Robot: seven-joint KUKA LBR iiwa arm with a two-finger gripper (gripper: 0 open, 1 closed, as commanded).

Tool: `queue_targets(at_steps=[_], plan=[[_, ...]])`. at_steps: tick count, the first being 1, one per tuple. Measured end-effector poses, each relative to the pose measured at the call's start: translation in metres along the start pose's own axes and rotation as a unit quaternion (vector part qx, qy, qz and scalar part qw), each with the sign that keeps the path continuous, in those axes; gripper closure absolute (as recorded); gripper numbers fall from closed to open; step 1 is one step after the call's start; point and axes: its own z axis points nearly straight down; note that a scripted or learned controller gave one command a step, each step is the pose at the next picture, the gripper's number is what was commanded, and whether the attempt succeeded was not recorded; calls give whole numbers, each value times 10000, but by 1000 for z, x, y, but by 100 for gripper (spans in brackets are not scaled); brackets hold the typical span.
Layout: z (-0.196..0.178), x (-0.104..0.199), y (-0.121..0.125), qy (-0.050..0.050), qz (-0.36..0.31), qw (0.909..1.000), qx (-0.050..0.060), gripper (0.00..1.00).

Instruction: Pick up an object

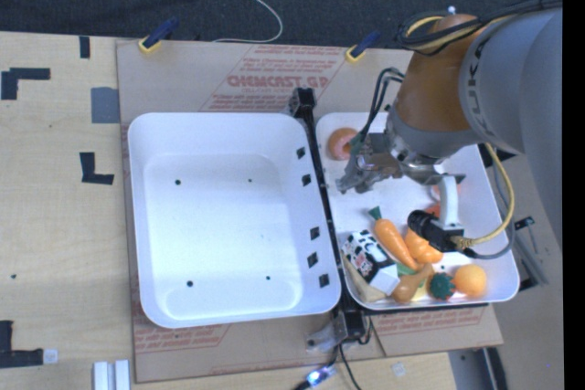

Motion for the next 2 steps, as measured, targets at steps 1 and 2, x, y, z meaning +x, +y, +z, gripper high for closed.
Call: queue_targets(at_steps=[1,2], plan=[[7,24,-72,-3,49,9999,92,100],[-3,23,-69,-9,49,10000,79,100]])
